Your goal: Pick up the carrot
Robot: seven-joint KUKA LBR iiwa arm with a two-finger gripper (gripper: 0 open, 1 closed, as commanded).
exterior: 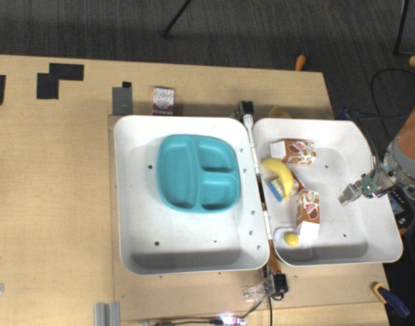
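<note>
Hovering tool (351,194) over rt bin (380,246), grip state unclear, banana (280,173), cartons (308,208) nearby

Grey KUKA arm showing an orange band and a small metal gripper

The arm (409,151) is showing a rounded grey casing with a dull orange band wrapping the section above its wrist. The gripper (350,193) is appearing as a compact cluster of pale grey and silver metal parts, with slim light-coloured fingers (348,195) tapering toward its tip and darker fittings sitting behind them near the wrist.
</note>
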